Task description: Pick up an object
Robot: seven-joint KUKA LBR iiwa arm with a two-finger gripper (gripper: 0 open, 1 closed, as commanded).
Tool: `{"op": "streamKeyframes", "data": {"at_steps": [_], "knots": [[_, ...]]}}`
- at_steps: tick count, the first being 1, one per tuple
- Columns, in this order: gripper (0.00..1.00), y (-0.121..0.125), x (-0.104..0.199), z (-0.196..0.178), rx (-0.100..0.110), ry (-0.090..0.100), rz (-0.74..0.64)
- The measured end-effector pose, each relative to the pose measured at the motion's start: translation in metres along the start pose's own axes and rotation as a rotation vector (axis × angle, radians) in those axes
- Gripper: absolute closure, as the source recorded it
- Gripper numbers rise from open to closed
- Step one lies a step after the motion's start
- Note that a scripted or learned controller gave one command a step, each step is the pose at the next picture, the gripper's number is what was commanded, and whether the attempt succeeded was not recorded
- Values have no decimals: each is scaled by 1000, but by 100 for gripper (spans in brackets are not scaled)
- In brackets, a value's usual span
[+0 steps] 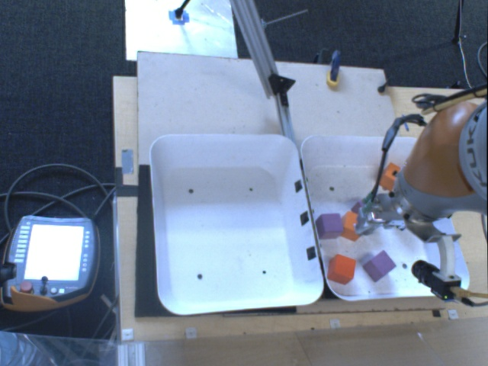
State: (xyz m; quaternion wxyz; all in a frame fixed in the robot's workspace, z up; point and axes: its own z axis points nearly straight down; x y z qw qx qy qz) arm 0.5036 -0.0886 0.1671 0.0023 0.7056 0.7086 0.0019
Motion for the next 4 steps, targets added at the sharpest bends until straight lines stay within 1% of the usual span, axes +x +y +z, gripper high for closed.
{"op": "streamKeyframes", "data": {"at_steps": [1,2,3,4], "knots": [[100,4,6,-45,-2,0,-2],[100,5,5,-109,-4,-1,-2],[100,6,5,-112,3,0,-1],[100,24,62,-112,2,2,-7]]}}
